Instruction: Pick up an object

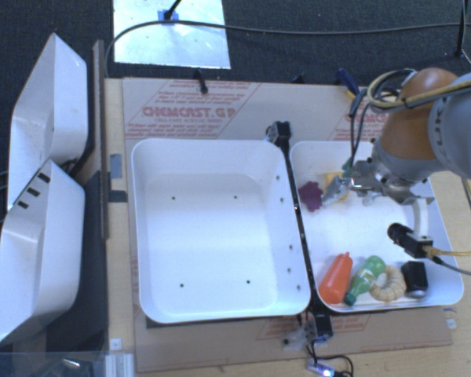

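Note:
In the right bin [447, 293], my gripper [337, 187] hangs low over the far left part, right at a small yellow object [334, 182] that it partly covers. Just to the gripper's left, a purple object [310, 196] lies close to the divider. Along the near edge rest an orange bottle-shaped toy [337, 277], a green bottle [366, 278], a beige ring [389, 283] and a black object [414, 278]. The grey arm with its orange band [412, 124] reaches in from the right.
The left bin [212, 234] sits beside the right one, with a black clamp strip [294, 210] between them. Cables [424, 246] trail off the wrist over the right bin. Two white bins [39, 187] lean at the far left, off the bench.

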Robot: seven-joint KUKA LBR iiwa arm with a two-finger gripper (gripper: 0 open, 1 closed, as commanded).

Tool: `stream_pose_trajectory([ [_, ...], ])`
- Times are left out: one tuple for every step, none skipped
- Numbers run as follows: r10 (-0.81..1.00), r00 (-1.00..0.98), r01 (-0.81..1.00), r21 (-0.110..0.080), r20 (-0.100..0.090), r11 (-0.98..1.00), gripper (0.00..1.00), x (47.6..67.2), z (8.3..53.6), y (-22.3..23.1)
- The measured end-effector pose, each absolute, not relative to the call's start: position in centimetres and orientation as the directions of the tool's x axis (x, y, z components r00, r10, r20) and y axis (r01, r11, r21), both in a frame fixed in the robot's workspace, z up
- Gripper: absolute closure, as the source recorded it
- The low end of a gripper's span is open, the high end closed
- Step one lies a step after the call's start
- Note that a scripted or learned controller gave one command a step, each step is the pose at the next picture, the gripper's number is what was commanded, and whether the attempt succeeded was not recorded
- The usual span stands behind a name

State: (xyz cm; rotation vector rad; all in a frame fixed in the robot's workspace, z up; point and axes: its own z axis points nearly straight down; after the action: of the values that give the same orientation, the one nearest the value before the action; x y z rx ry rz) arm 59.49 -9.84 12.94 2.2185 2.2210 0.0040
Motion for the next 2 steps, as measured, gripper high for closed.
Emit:
stream_pose_trajectory([
  [1.000, -0.001, 1.000, 0.001, 0.000, 0.001, 0.00, 62.4, 12.0, -11.0],
  [1.000, -0.001, 1.000, 0.001, 0.000, 0.001, 0.00, 58.2, 13.9, -8.7],
])
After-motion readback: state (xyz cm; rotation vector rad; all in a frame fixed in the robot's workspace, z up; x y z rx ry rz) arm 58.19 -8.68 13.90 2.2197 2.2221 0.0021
